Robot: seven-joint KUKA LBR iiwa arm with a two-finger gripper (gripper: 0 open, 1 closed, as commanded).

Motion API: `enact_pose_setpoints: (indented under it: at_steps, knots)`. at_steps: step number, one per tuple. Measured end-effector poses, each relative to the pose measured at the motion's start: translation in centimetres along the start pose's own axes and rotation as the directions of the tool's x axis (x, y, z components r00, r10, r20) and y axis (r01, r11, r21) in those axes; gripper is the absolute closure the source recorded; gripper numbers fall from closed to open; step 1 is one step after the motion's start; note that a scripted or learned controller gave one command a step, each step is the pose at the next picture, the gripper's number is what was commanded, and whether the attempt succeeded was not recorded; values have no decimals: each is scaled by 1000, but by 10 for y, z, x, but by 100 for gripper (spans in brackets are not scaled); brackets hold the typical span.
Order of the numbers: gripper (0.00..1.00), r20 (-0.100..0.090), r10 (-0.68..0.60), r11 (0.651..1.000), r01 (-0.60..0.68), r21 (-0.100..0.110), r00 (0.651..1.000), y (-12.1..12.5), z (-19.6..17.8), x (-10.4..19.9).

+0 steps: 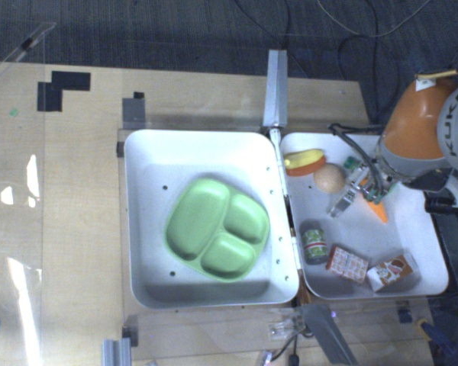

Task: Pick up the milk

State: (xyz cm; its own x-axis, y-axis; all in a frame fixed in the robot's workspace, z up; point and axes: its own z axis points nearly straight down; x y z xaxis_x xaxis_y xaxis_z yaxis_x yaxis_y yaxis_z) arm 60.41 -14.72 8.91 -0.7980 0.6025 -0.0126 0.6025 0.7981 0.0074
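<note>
The milk lies tipped near the right bin's front edge, long axis slanting, probably; the gripper, fingers slightly apart and holding nothing, hovers behind it.

Both bins look like smooth matte white plastic, the left bin and the right bin alike. The green tray is plastic too, with a soft satin sheen. The bench reads as pale wood with a clear, glossy sheet over its 9 o'clock side, catching glare. The milk carton at 5 o'clock looks like printed, coated paper. The arm's orange band is shiny, and the divider rail at 12 o'clock is bare brushed metal.
</note>
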Motion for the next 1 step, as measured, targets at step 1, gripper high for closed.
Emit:
enact_pose_setpoints:
  at_steps: [1]
  knots:
    - [0,-2,9,1000,-9,3,1000,-48,-89,-20]
